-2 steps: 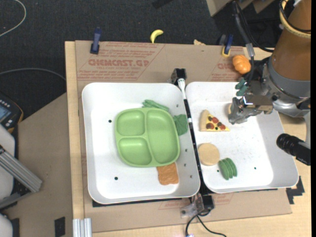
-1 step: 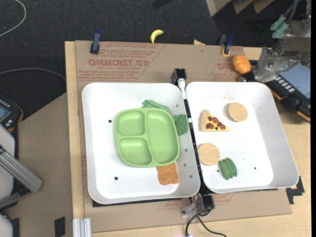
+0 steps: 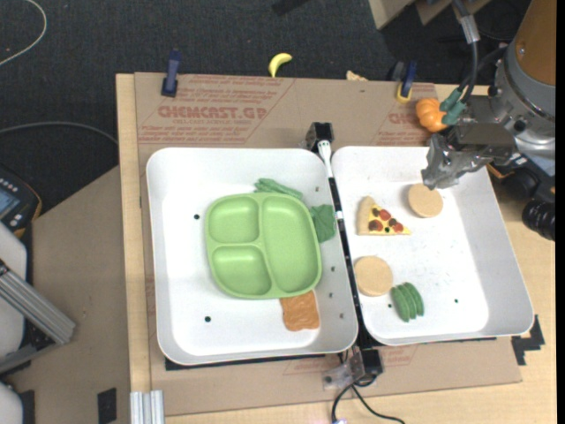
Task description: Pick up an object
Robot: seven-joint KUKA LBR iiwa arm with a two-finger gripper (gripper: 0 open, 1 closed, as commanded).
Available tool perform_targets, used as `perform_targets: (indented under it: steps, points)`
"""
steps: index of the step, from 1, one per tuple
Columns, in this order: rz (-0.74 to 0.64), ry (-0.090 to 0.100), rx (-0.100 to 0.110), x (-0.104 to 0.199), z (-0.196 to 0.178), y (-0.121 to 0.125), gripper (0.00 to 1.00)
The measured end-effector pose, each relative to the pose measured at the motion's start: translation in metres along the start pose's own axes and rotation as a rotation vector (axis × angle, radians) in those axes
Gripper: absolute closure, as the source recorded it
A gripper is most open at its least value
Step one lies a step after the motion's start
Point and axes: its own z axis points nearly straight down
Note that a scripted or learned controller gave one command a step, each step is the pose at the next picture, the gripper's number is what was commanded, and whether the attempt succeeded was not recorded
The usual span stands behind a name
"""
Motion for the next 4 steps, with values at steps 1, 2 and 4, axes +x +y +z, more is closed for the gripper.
perform_targets:
  steps: [1,2,4]
  points:
    - [-0.009,0.004,-0.02,0.065,-0.094,0.0,1.0]
    - [0.008,-0.002,0.007,-0.011,0.041,0.007,1.0]
    - [0.002,-0.002,0.005,0.043,0.077,0.0,1.0]
